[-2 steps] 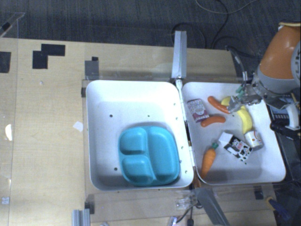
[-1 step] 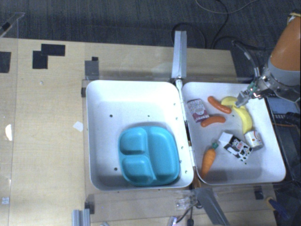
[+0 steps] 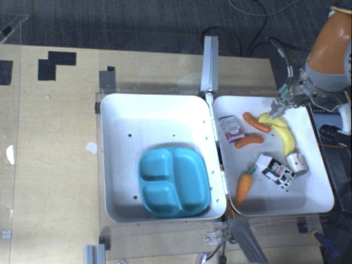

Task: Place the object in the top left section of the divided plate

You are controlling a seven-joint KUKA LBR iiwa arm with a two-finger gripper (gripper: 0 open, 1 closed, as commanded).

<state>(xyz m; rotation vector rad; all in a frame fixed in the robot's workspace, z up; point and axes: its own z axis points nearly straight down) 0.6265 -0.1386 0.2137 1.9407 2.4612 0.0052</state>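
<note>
Gripper (image 3: 279,106) at 12 o'clock end of banana (image 3: 285,135), the likely object, in right bin (image 3: 322,199); grip state not discernible; long axis 12-to-6; top left section (image 3: 155,166) of divided plate (image 3: 192,194) off toward 8 o'clock.

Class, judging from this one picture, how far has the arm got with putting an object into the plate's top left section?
Done: nothing yet; the blue plate in the left bin holds no object. In hand: the tool sits over the top of the banana in the right bin, with no object seen between its fingers. Left: grasping an object, carrying it across and setting it in the top left section.
</note>
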